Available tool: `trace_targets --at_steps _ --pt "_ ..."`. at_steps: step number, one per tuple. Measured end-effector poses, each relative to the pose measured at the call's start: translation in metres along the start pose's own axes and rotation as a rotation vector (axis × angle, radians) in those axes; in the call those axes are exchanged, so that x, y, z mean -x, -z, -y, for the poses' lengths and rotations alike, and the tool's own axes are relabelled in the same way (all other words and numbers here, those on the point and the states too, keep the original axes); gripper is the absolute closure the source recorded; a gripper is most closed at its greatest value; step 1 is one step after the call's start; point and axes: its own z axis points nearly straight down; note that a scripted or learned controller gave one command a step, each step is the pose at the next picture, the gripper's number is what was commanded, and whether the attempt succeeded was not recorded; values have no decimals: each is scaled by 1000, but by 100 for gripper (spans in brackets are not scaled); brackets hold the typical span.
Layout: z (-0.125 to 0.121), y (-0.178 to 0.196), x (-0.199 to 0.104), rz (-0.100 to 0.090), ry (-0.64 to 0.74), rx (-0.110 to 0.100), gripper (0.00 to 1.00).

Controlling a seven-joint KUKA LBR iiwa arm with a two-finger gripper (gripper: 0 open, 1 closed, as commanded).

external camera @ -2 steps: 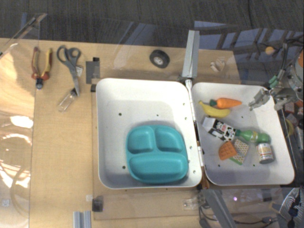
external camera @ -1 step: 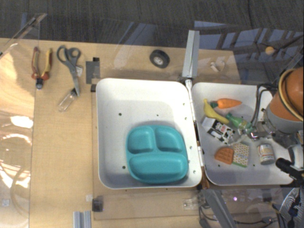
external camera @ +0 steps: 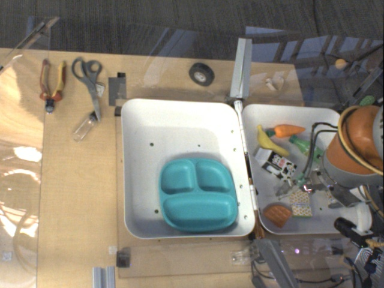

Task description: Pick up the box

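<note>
The teal plastic sectioned tray serves as the landmark; it lies in the nearer half of the left shallow white bin, nearly touching that bin's front wall; to its right, past the divider, sits the right shallow white bin. In that bin, nearest the front and just right of the tray's level, rests a round brown-orange object; beside that, a small flat patterned card. Further back and right of the tray lies the small white box with black printing, tilted, apart from the hand; beyond it a yellow toy banana, then an orange toy carrot with a green piece just beside it. The grey arm with its orange band comes in far right of the tray; the hand hangs over the middle of the right bin, near the box and the card; whether its fingers are apart or together cannot be told, and nothing is seen between them. Behind the tray, on the wooden surface, a black roll of tape lies past the left bin's far wall; far back and left of the tray are grey-handled scissors, and further left red-handled pliers.
</note>
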Motion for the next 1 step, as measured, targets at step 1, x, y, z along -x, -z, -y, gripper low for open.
trace_targets --at_steps 1 --pt "-4 12 2 6 2 10 100"
